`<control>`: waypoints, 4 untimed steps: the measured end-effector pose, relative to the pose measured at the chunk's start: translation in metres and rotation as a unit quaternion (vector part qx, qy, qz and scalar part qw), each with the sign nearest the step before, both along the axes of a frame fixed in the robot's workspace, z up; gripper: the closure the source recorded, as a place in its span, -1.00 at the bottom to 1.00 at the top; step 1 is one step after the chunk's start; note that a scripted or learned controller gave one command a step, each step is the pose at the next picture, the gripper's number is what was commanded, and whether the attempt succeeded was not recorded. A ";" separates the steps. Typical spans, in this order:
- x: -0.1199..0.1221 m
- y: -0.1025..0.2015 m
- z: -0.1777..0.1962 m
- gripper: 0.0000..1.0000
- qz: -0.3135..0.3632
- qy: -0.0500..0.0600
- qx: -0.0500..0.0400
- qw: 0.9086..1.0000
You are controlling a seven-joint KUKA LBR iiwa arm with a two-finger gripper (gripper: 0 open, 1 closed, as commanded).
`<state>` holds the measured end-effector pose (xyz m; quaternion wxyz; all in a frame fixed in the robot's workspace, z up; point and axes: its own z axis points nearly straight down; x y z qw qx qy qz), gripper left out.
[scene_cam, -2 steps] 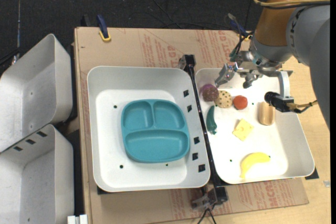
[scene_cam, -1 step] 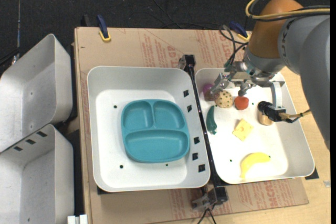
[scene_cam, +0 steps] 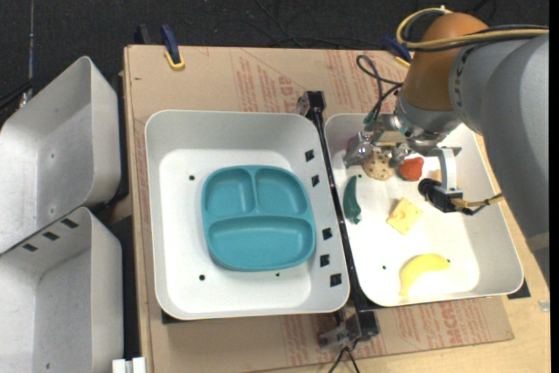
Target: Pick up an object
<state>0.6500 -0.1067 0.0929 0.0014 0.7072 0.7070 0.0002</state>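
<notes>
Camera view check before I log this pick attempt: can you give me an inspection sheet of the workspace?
Surface: brown board bearing two shallow white bins, left bin and right bin, side by side.
Job's things: in the right bin, a yellow banana, a yellow cheese wedge, a red piece, a speckled cookie and a dark green piece.
Clutter: teal divided tray in the left bin.
Grippers: claw low over the cookie; fingers' state unclear.
Cables: black leads by the wrist; more on the dark floor.
Surroundings: two spare white bins at left.
</notes>
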 end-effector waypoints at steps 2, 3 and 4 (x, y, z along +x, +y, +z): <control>0.000 -0.003 0.057 1.00 -0.001 -0.001 0.001 1.000; 0.002 -0.012 0.116 1.00 -0.001 -0.003 0.000 1.000; 0.003 -0.012 0.127 1.00 0.001 -0.001 0.000 1.000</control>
